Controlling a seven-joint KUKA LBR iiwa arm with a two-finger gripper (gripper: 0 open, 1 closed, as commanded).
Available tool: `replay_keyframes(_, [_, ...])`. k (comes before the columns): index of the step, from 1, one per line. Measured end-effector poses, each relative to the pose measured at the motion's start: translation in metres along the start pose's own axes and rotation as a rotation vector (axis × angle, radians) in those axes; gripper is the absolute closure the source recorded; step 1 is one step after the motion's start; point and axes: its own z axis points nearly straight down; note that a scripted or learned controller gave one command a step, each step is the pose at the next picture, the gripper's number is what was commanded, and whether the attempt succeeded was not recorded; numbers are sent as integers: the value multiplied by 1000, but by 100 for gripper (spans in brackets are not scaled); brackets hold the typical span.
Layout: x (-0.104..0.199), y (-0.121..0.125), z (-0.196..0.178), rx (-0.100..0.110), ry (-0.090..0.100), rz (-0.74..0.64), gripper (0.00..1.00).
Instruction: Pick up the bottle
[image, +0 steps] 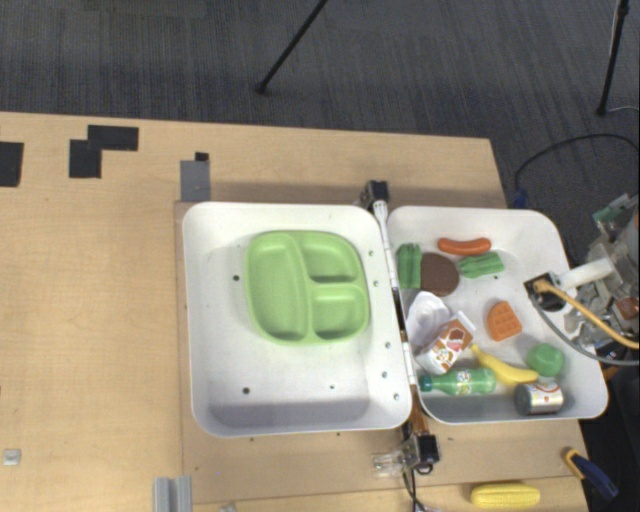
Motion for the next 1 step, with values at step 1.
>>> replay_keyframes(1, [2,-7,25,0,0,8,100])
